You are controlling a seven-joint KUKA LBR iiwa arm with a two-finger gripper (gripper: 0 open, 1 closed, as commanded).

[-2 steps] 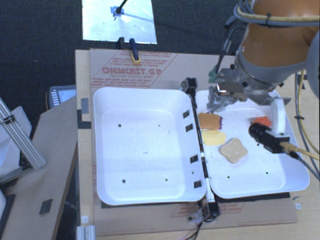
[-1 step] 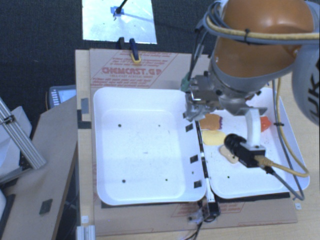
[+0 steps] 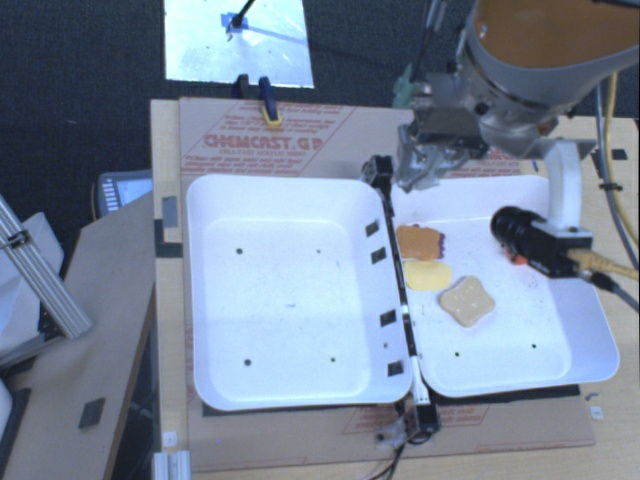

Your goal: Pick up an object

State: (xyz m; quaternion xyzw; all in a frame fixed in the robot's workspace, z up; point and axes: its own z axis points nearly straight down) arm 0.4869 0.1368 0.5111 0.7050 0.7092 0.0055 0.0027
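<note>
Hanging over the far edge of the right bin (image 3: 590, 353), just right of the divide between the 2 bins, the pincer (image 3: 418, 173) at the end of the grey arm (image 3: 540, 38); whether spread or pressed together cannot be told, with nothing seen between its tips. Lying in the right bin near its left wall, 3 flat objects in a cluster: orange-brown piece (image 3: 419, 241) farthest, pale yellow disc (image 3: 428, 275) just nearer, tan toast-like slice (image 3: 466, 301) nearest and rightmost. Sitting to the left on the bench (image 3: 170, 268), the left bin (image 3: 215, 388)
</note>
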